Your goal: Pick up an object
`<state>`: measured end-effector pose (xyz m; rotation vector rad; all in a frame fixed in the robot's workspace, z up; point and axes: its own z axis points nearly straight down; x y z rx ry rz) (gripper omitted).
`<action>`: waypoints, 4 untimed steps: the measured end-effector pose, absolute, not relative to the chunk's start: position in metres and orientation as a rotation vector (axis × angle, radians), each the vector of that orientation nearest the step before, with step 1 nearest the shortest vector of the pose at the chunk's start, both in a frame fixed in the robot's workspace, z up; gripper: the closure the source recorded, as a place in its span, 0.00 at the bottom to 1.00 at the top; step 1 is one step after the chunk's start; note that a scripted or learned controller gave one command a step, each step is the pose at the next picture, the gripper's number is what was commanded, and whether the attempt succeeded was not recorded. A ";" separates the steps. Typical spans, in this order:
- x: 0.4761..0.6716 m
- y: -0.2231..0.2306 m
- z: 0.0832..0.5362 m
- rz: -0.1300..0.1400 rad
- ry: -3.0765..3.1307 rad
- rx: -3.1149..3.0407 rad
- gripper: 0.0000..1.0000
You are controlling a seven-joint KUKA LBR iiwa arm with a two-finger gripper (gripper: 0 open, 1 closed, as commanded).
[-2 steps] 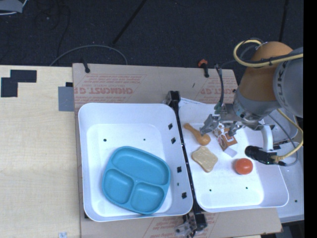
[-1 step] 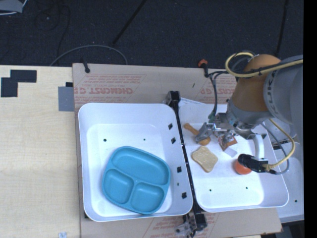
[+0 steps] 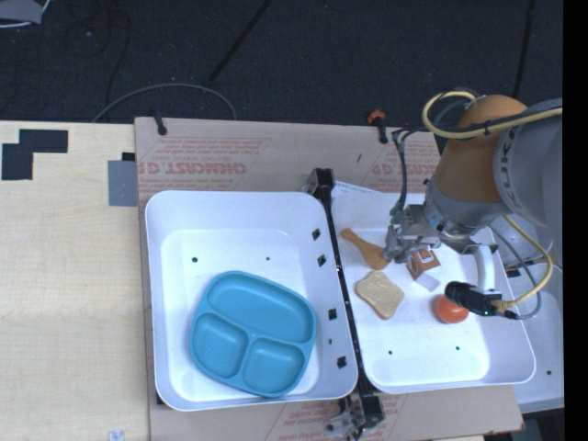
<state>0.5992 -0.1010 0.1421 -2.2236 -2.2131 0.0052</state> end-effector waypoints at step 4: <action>0.572 -0.052 0.271 0.003 -2.222 -2.215 1.00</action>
